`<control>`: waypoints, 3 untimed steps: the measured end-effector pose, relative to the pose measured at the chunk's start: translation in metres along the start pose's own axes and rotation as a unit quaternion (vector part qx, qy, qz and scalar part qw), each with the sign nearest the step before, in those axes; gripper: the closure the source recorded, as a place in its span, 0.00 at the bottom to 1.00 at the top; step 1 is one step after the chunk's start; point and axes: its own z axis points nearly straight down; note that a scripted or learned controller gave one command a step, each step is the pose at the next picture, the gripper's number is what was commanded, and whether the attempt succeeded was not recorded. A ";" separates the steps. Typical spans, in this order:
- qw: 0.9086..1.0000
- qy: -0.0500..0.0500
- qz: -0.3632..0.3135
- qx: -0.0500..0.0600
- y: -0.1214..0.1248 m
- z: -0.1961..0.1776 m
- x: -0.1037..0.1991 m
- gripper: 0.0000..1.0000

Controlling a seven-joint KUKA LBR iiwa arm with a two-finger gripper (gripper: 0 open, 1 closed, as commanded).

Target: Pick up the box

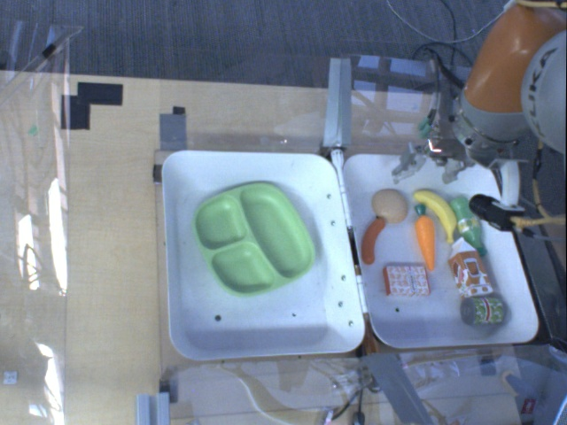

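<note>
The box (407, 280) lies flat in the right bin (523, 326), toward that bin's 7 o'clock corner, its top printed in a red and white pattern; the print is too small to read. At 3 o'clock from it stands a small carton (469, 273) with orange and white panels, its writing likewise illegible, and below the carton, at 5 o'clock in the bin, lies a dark green can (483, 311) on its side, label blurred.

Above the box, at 11 o'clock, a reddish sausage (371, 239) lies slanted close to the bin's left wall, and a tan roundish item (389, 204), perhaps a potato or bun, sits just past its upper end. A carrot (426, 240) points down toward the box's 1 o'clock, with a banana (437, 211) curving just beside it and a green bottle (466, 222) to the right of that.

The gripper (428, 160) hangs over the bin's far edge at 12 o'clock, well apart from the box, its two metal fingers spread apart with nothing between them. The orange band (505, 56) of the arm shows above at 1 o'clock.

The box has bare white floor on its near side and to its left; its right side is nearer the carton. The left bin (186, 317) holds a green divided tray (254, 236), with open floor around it.
</note>
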 end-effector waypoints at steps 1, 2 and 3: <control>1.000 -0.001 -0.004 -0.002 0.031 0.121 0.015 0.00; 0.995 -0.001 -0.099 -0.003 -0.027 0.120 -0.011 0.00; 0.983 -0.001 -0.182 -0.005 -0.093 0.119 -0.003 0.00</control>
